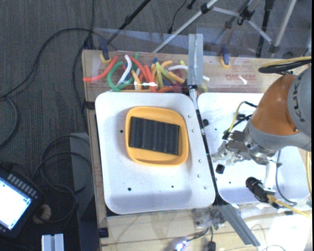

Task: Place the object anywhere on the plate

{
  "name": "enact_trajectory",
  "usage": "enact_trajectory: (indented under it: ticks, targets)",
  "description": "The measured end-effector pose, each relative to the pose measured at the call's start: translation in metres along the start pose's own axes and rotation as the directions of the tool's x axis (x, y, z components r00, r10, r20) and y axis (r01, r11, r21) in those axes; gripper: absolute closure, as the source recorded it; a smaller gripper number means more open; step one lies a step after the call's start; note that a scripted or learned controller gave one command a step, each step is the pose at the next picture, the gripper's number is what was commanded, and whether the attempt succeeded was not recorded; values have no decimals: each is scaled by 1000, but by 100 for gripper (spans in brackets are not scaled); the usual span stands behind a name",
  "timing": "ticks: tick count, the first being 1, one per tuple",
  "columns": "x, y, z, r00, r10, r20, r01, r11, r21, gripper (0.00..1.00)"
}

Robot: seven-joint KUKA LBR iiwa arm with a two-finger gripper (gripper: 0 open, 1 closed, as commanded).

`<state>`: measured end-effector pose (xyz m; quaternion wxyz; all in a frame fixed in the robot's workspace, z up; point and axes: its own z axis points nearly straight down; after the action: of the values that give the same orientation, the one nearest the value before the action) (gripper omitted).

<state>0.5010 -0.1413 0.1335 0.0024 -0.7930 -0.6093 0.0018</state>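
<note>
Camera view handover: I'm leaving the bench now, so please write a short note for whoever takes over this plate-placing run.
Claw: low over the right bin, near its left side; open or shut cannot be told.
Plate: yellow with a dark ribbed centre, lying in the left bin.
Object: a small dark piece lies on the right bin's floor just below the claw.
Done: nothing is on the plate.
Left: grasp the object, carry it over to the left bin, set it on the plate.

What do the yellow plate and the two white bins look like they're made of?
Plate: probably moulded plastic, smooth yellow rim with rounded corners and a dark ribbed centre. Bins: likely thin formed plastic, matte white with soft rounded edges and small holes.
</note>
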Motion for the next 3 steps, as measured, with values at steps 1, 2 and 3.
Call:
enact_trajectory:
  ticks: [1,2,3]
  targets:
    - [68,-8,-49,999,-50,1,50,999,-2,100]
    - [122,11,-48,999,-37,2,37,999,-1,100]
    - [157,14,-49,995,-105,3,105,995,-2,100]
